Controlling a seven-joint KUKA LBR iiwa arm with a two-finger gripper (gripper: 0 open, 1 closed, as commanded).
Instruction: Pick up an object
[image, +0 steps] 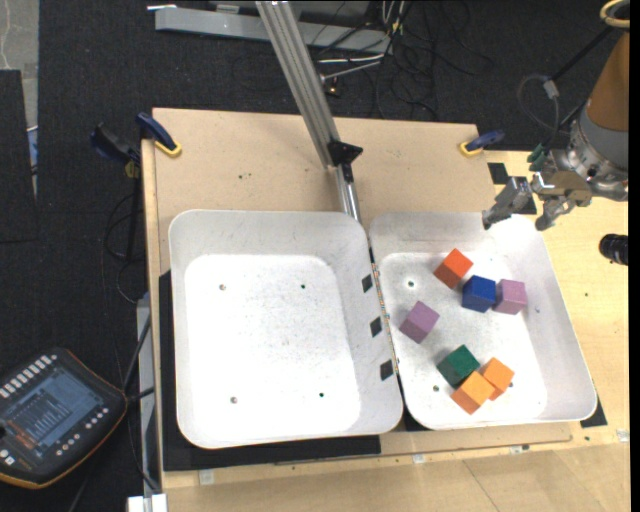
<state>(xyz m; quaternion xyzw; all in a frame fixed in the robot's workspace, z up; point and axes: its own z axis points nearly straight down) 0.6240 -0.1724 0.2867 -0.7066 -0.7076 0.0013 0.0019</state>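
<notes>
the hand (525, 208) hangs above the right bin's (560, 330) top right corner, fingers spread wide, holding nothing. we're at the approach step. the blocks sit in that bin: orange cube (454, 267), blue cube (480, 292), purple cube (512, 296) clustered nearest. next it needs to come down-left over one and descend.

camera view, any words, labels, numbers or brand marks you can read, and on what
No text in this view can be read.
Teach pendant at lower left: its lit screen shows orange and pale rows, too small and blurred to read.
Black tabs along the seam between the two white bins: no marking can be made out.
Coloured blocks in the right bin: plain faces, no print.
Gripper: no label legible.
</notes>
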